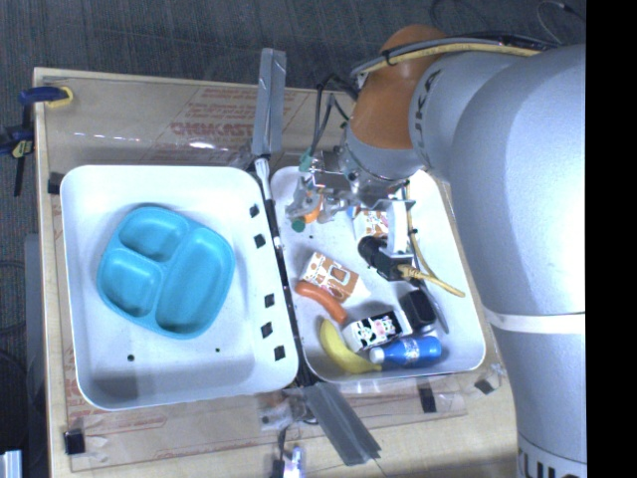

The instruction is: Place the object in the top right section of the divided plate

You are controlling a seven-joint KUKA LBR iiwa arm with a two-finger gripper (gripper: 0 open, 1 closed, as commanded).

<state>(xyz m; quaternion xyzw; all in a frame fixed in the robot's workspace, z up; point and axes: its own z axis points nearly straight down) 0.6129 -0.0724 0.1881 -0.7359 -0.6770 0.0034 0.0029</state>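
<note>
The right bin is crowded, with a packet, an orange sausage, a banana, a cow-patterned box and a blue bottle lying toward its lower end. The arm reaches in from the right. Its gripper is low at the bin's upper left corner, just beside a small orange thing; how wide it stands, or whether it holds anything, I cannot tell. The blue plate lies in the left bin, well apart.

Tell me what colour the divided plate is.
The divided plate is plain light blue all over, shown best in the camera view.
</note>
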